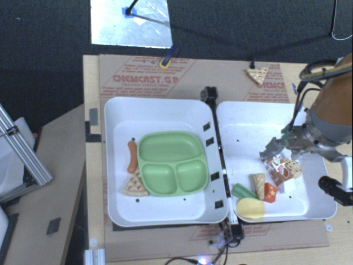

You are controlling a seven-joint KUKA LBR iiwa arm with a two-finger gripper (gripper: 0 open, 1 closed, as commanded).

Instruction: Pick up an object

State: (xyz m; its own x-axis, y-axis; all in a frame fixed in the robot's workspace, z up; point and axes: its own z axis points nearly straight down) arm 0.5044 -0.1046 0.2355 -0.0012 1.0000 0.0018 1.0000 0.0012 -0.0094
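Toward 12 o'clock, on dark carpet (38, 37): silver sheet (130, 14), marked with blue tape (129, 12) near its middle. Just below, at 12 o'clock on the wooden bench (60, 148): printed cardboard sheet (146, 77), with a yellow clip (165, 63) on its far edge. At 1 o'clock, lying flat on the cardboard: small triangular wedge (257, 74), tan and crumb-textured. At centre, side by side on the cardboard: left white bin (116, 148) and right white bin (248, 112), joined at their far ends by a black bracket (209, 94). At 9 o'clock: slanted aluminium frame (19, 148). At 7 o'clock, on the bench: small grey square (54, 226). At 2 o'clock: thin cable loop (336, 15).
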